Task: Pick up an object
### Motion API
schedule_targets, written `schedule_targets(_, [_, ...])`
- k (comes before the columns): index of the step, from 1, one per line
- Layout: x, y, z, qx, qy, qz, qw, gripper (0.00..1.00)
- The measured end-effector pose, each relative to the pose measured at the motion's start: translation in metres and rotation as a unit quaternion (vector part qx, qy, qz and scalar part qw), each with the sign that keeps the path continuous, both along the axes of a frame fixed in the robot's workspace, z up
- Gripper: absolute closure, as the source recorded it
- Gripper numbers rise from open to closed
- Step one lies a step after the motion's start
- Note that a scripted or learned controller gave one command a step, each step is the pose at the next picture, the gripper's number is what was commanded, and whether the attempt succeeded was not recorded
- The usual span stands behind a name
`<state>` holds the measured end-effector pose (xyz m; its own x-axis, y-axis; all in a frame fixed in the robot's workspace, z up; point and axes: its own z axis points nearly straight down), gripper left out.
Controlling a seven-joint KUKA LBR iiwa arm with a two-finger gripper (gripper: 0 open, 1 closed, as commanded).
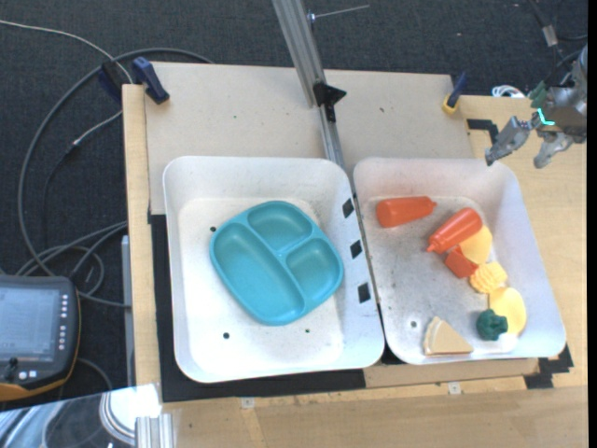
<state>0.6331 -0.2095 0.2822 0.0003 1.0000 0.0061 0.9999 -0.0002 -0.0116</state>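
Objects for picking all lie in the right bin (532,215), as I read it from my feed. Nearest me sits a tan sandwich wedge (445,338), and just right of it a small dark green piece (492,324) resting against a yellow rounded piece (509,307). Further back I see a ridged yellow piece (488,276) touching a small red block (460,263), then a pale yellow piece (477,246) partly under a red-orange bottle shape (454,229) that lies tilted. Beyond that, toward the bin's far left, an orange bottle-like piece (404,210) lies on its side, apart from the cluster. The left bin (187,180) holds a teal divided plate (275,260) with three compartments. My gripper (523,147) hangs past the far right corner of the right bin, above the bench, its two fingers spread apart with nothing between them, well away from every object
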Motion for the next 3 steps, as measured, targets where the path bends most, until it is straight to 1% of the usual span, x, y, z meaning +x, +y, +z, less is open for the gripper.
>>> schedule_targets(1, [0.001,0.0,0.003,-0.0006,-0.002,0.0,1.0,0.0])
schedule_targets(2, [-0.005,-0.001,-0.04,-0.0004,0.0,0.0,1.0,0.0])
schedule_targets(3, [-0.01,-0.003,-0.084,-0.0002,0.001,-0.001,1.0,0.0])
